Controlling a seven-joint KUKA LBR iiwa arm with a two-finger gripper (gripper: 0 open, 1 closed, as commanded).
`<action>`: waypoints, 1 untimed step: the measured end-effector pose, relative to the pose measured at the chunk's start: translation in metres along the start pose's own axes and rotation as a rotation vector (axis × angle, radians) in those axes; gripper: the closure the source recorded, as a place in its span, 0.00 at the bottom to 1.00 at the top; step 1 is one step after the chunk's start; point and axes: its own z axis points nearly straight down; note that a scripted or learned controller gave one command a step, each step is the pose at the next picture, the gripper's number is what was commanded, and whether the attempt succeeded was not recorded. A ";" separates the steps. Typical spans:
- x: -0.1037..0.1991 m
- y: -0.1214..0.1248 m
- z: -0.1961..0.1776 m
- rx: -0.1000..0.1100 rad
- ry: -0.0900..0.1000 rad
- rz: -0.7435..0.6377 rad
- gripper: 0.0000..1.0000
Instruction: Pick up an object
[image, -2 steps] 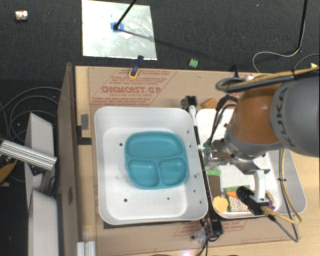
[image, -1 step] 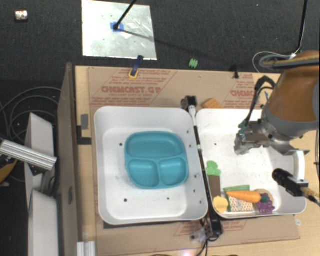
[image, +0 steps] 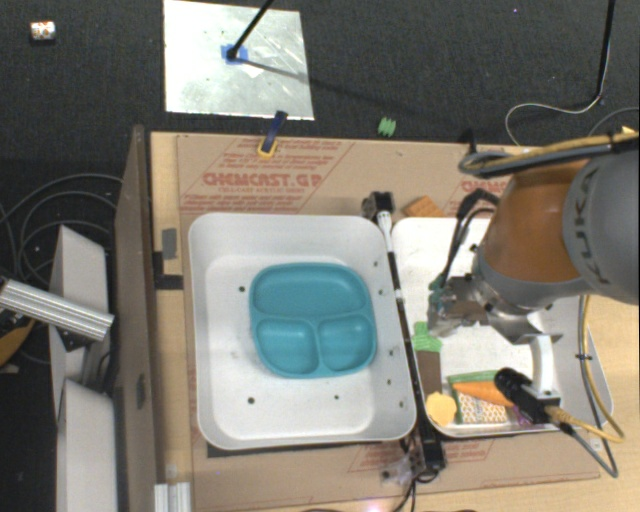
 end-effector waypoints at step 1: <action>0.063 0.026 0.020 -0.005 -0.001 -0.002 1.00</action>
